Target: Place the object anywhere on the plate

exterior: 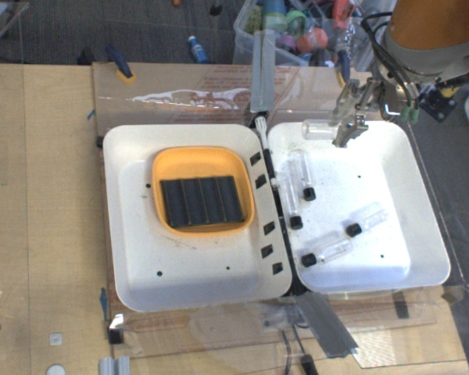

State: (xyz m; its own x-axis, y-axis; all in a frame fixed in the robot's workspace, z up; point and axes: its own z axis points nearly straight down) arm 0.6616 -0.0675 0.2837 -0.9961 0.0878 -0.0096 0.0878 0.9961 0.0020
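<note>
At upper right, the gripper (350, 128) is seen over the right bin (422, 209); its grasp cannot be told. No writing is legible on the vials (299, 174).

Arm (434, 14) cut off by the top edge; clear vial (316, 130) faint beside the gripper (352, 127).

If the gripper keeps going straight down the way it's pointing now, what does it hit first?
Most likely the clear vial lying at the top of the right bin, just left of the gripper. Depth is hard to judge from this slanted view, so it may instead land on bare bin floor beside the vial.
</note>
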